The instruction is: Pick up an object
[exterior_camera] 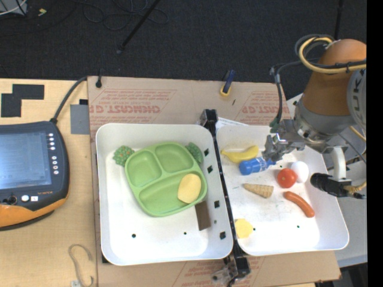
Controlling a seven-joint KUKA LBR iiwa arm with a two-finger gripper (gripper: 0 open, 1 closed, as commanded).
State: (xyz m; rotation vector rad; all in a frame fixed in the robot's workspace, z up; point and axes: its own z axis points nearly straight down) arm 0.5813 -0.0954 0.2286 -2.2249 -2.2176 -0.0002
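1. Setting: robotics lab bench.
2. Evidence: KUKA arm (332,82) over two white bins (114,232), teach pendant (30,166), cardboard underlay (155,103), loose cables (102,5) on dark carpet.

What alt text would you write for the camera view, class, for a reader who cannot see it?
A grey and orange robot arm's gripper hovers over the right bin, by a blue object and a banana, with a tomato, cone and sausage nearby. The left bin holds a green divided plate.
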